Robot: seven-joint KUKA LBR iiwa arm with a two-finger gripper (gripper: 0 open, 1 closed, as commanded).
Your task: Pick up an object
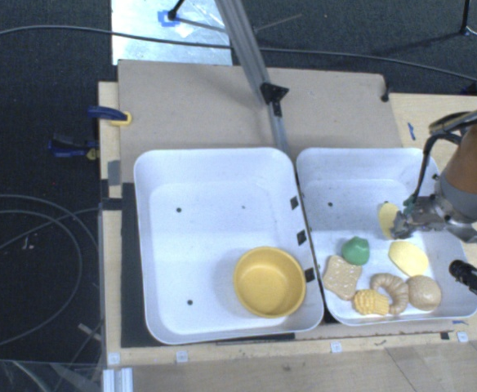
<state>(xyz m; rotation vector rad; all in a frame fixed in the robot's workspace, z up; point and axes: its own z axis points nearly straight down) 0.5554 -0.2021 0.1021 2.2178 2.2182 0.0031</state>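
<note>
A small yellow piece (387, 216) lies in the right bin (345, 174), touching the hand (403, 221), which sits low just right of it; whether the hand grips it or how wide it stands cannot be told. Just below the hand lies a pale yellow slice (408, 258). Down and left of the hand sits a green ball (355, 251), with a cracker (341, 276) under it. Along the bin's near wall, well below the hand, lie a corn cob (371, 302), a croissant (392, 288) and a potato (424, 292). Far left of the hand, in the left bin (189, 178), stands a yellow bowl (269, 281). The arm (471, 170) rises right of the hand.
</note>
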